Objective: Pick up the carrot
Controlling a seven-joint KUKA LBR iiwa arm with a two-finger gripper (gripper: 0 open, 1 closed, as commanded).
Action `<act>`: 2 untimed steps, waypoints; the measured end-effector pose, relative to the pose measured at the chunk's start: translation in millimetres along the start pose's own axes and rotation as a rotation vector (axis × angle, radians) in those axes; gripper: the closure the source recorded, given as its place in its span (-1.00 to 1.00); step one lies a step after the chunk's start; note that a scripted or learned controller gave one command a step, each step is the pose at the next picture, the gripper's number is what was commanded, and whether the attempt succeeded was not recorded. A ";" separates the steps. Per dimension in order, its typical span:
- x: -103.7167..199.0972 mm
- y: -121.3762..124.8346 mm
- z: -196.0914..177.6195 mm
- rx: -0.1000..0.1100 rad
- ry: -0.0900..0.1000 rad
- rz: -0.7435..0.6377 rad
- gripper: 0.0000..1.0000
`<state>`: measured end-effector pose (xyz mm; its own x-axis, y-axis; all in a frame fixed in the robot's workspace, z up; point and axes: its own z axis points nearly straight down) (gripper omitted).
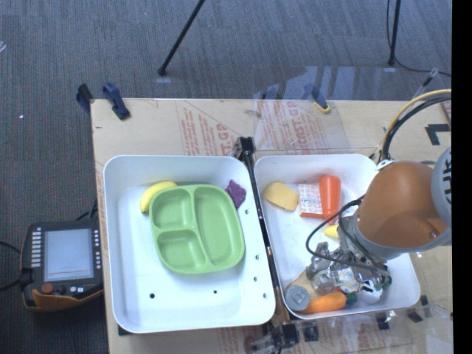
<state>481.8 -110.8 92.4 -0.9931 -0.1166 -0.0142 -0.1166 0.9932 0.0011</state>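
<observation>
Two shallow white plastic bins side by side on a cardboard-covered bench [192,124].

In the left bin [122,271]: a light green three-compartment plastic plate [198,227] near the middle, a yellow banana [155,193] touching its far-left edge, a small purple bunch of toy grapes [236,192] against the plate's far-right edge, close to the bin's right wall.

In the right bin [295,164]: a pale yellow wedge-like piece [281,196] toward the far-left corner, just beside it a white card with red print [310,198], and touching that an upright orange-red block [330,195]. Small orange toy carrot [326,302] lying along the near edge, roughly level, with a grey round disc [298,296] just left of it.

Grey arm with an orange band [398,201] reaching in from the right, metal two-finger gripper [346,271] low over the bin's near-right part, just above and beside the carrot. Fingers lost in clutter of metal and cable; open or closed, cannot tell. Carrot lying on the bin floor.

Black handheld pendant with a pale screen [63,260] off the bench's left edge.
</observation>
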 end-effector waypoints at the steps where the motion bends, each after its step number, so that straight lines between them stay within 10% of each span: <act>1: -6.3 -1.2 -2.6 0.006 -0.022 -0.001 -1.00; 2: -3.8 0.7 -10.2 0.002 -0.007 -0.005 1.00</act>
<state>485.3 -109.7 102.7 -0.9924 -0.1213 -0.0213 -0.1213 0.9926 -0.0008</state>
